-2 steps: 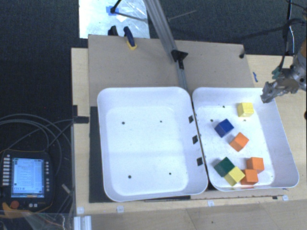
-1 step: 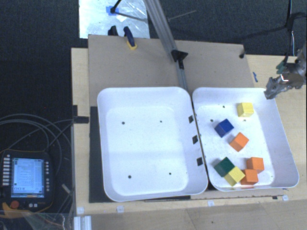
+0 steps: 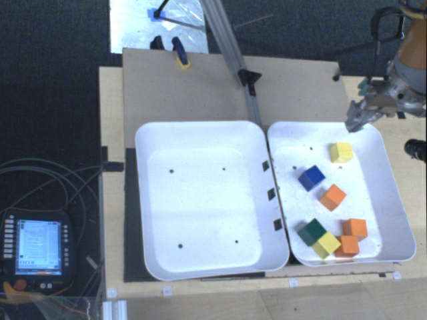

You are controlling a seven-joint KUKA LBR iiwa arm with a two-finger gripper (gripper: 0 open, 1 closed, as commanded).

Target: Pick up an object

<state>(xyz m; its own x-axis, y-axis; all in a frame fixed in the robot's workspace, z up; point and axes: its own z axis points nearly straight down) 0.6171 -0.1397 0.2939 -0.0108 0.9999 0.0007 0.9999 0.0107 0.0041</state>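
Yellow block [image 3: 341, 152] in right bin [image 3: 393, 199], turned cornerwise (no long side); gripper [image 3: 353, 121] just above, grip can't be told

The light is bright and even, and it seems to come from above. The two white bins [image 3: 200, 135] shine so brightly that their floors look almost flat white. The small blocks [image 3: 312, 177] drop only short, soft shadows. A shiny sheet [image 3: 133, 12] at the top glares with pale light. The dark floor [image 3: 47, 65] stays dim. The picture is a little soft and grainy, and the end effector [image 3: 357, 119] looks blurry.
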